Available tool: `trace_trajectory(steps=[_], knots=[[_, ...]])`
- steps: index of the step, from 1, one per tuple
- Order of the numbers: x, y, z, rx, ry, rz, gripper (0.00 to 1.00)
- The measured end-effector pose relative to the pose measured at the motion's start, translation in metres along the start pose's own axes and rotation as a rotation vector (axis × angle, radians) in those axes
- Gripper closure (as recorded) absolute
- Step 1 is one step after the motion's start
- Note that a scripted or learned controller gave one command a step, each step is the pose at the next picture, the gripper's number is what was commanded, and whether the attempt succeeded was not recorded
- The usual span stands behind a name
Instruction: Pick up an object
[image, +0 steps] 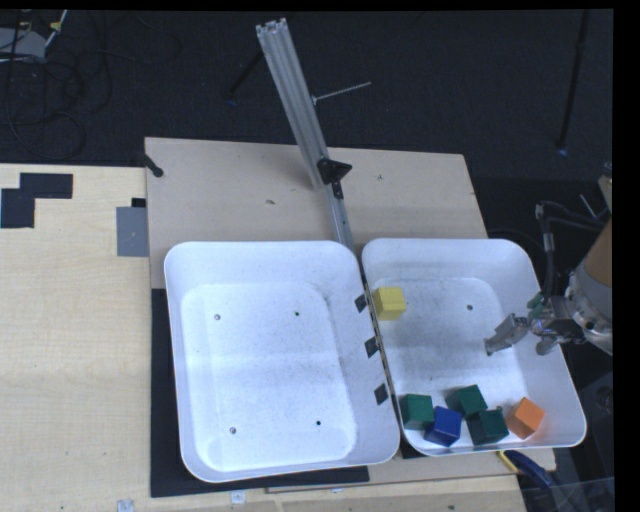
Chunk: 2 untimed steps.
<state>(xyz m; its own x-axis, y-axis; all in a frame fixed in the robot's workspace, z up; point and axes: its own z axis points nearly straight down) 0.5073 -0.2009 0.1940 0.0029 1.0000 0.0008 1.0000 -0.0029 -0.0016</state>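
The pincer (522, 334) hangs open, holding nothing, the yellow block (389, 302) far off, other blocks (470, 416) below it

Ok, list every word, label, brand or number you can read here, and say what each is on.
None: no readable text anywhere.
The yellow block, green blocks, blue block and orange block have plain faces.
The white bins carry no labels or numbers.

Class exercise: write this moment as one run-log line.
gripper: over right bin, holding nothing | yellow cube: apart | other cubes: bin's near edge
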Motion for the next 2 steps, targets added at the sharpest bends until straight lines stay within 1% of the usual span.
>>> trace_trajectory(steps=[1,2], knots=[[0.028,0.019,0.104,-0.002,-0.002,-0.004,0.00],[0.101,-0.008,0.101,-0.007,-0.002,-0.005,0.00]])
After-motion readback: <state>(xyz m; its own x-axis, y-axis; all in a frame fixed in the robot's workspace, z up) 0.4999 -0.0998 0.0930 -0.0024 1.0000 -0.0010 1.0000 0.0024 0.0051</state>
